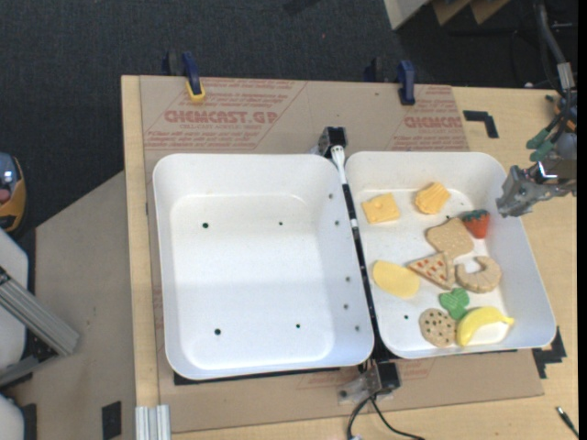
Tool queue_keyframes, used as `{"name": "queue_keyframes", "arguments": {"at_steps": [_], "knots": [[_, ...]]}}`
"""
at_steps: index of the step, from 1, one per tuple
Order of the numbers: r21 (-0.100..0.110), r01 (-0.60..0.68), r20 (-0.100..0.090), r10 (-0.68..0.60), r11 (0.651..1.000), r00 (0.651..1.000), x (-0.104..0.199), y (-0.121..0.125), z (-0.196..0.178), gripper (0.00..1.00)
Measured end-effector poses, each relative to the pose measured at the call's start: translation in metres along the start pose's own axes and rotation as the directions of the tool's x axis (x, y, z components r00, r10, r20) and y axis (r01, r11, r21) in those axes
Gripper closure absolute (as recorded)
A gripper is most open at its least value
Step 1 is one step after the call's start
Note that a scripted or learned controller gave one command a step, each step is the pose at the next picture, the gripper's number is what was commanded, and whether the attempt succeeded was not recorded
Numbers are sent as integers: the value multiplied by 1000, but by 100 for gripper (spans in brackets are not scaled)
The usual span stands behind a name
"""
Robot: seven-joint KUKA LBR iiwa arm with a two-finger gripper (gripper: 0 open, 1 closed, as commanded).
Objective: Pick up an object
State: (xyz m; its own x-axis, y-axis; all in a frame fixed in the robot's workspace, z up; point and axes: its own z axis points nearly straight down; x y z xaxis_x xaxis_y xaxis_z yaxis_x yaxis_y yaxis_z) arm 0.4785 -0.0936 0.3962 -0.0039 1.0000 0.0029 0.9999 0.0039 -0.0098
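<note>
In the camera view, the gripper (515,194) is seen at the right edge of the right bin (527,273); whether it is spread or closed cannot be told, and nothing is seen held in it. Toy food is scattered in that bin: a cheese square (382,209), a bread slice (449,237), a strawberry (475,222) nearest the gripper, a pizza slice (429,269) and a cookie (437,327). The pieces are judged light, stiff and smooth, hence slippery. The strawberry is best taken across its narrow body. The left bin (174,200) lies beside.
</note>
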Motion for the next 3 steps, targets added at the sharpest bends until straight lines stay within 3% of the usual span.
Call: {"name": "queue_keyframes", "arguments": {"at_steps": [1, 2, 3], "knots": [[-18, -10, 8, 10, 1000, 1000, -72, 0, -62, 100], [-1, -4, 0, 4, 1000, 1000, -52, 4, 31, 100], [-17, -11, 11, 11, 1000, 1000, -136, 6, -23, 100]]}}
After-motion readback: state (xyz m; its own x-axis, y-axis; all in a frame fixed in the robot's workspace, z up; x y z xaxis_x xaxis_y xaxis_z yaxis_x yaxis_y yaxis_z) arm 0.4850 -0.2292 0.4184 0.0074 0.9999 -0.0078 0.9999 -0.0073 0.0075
